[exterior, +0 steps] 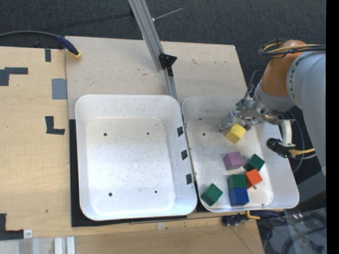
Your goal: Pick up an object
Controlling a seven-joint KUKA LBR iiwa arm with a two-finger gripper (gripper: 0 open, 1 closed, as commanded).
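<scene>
My gripper (238, 123) hangs over the back part of the right bin (204, 115), under the grey arm with its orange band (275, 78). A yellow block (235, 133), turned cornerwise, lies directly at the gripper's tip. I cannot make out whether the block is gripped or merely beneath the gripper. Further forward in the same bin lie a purple block (232, 160), a dark green block (256, 162), an orange block (254, 178), a second green block (237, 182), a blue block (239, 196) and a third green block (212, 193).
The left bin (127, 157) adjoins the right one. A slanted metal rail (151, 30) runs from the top down to the bins' shared back corner. A cable (288, 150) loops at the right bin's right side. Wooden bench (32, 115) lies to the left.
</scene>
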